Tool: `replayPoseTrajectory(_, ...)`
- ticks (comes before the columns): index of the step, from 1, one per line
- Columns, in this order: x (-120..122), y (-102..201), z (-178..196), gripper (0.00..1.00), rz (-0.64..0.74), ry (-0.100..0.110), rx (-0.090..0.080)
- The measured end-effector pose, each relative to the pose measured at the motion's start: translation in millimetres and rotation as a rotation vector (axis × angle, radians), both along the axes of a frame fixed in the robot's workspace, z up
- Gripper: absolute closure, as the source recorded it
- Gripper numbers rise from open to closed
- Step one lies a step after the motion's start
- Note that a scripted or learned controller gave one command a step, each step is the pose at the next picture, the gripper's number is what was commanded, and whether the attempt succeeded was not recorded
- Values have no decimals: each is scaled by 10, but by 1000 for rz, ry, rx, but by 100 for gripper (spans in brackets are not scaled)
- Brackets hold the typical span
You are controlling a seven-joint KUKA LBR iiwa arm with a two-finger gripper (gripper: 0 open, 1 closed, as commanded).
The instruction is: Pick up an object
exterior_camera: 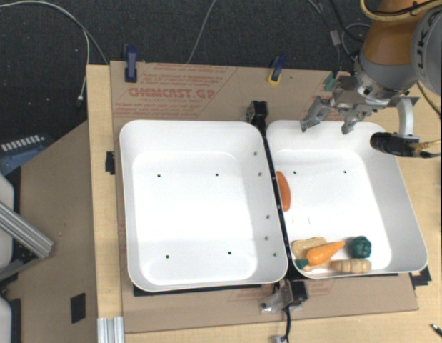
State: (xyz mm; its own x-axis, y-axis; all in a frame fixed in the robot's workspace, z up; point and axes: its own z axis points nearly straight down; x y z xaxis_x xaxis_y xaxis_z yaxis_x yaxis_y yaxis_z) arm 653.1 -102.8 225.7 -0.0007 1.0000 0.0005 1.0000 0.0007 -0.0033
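the gripper [326, 120] is hanging over the far rim of the right bin [392, 191], its fingers spread apart and pinching nothing. an orange sausage-shaped piece [283, 190] is lying against that bin's left wall. in the near corner, a carrot [326, 251], a pale bread-like piece [306, 246], a tan peanut shape [350, 266] and a dark green lump [360, 246] are sitting clustered together. the left bin [135, 213] is sitting beside it on the worktop [106, 120]

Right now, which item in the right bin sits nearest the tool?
The orange sausage against the left wall, lying alone; the others cluster at the bin's near edge, farther from the tool.
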Motion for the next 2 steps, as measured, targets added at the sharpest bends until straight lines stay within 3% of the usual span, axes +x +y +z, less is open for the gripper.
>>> replayPoseTrajectory(1,-1,-86,-471,0,-1,0,0)
replayPoseTrajectory(2,-1,17,-1025,0,0,1,0)
